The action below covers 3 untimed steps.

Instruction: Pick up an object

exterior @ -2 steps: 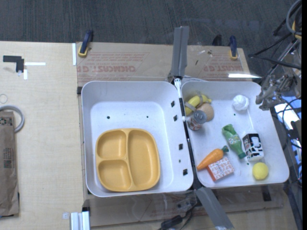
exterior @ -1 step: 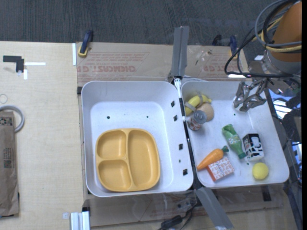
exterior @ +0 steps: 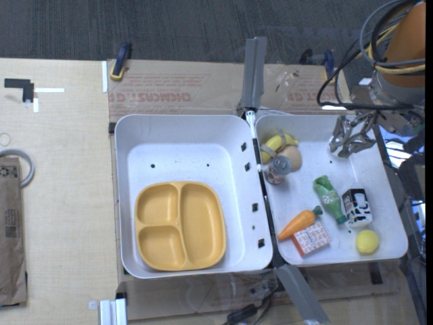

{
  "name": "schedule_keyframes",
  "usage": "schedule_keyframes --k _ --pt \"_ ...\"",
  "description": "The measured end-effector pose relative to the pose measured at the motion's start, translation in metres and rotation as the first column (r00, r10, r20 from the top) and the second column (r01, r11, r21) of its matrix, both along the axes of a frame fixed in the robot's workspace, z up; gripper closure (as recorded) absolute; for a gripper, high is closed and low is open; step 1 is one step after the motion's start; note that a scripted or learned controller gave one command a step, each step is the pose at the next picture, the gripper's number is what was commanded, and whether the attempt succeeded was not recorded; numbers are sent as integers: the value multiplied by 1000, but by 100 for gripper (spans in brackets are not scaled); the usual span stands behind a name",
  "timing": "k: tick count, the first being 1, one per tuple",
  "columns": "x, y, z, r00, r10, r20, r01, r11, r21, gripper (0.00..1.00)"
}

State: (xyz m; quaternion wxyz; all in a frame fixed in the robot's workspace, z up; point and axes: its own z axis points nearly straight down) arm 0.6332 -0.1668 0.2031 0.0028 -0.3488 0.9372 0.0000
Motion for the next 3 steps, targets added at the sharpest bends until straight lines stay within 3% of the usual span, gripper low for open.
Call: schedule_keyframes --k 1,2,3 --pt "-33 22 -102 899 437 -1 -437 899 -1 0" --pt "-54 -27 -41 915 403 0 -403 915 -2 0" --pt "-52 -26 -32 918 398 6 -398 918 -1 100"
